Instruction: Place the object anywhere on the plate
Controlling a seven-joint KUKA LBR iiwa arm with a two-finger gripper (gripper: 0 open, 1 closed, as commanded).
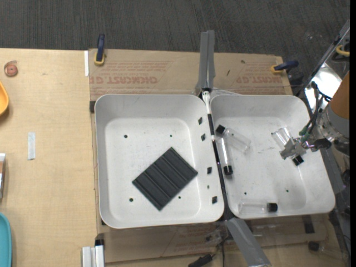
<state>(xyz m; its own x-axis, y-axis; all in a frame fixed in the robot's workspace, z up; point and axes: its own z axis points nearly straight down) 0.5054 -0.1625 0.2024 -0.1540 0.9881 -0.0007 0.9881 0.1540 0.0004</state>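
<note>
While the arm (340, 107) reaches in from the right edge, its end effector (293, 149) hangs low over the right bin (261, 102), near that bin's right wall. Just at its tip sits a clear plastic tube (281, 136), lying close against the metal fingers; whether the fingers are closed on it or merely beside it I cannot tell, since the parts blur together there.

Three more clear tubes with black caps lie in the same bin. One (232, 138) rests tilted near the bin's left wall, its cap towards the upper left. A second (224, 157) lies just beside it, running along the left wall with its cap at the lower end. A third (257, 207) lies along the bin's near wall, cap to the right.

The left bin (111, 149) holds the plate (165, 178), a dark ribbed rectangle turned at a slant, lying flat on the bin floor towards the lower middle, well apart from all the tubes.

Both bins sit on brown cardboard (167, 71), clamped at its far corners, on the pale wooden table (44, 193).
</note>
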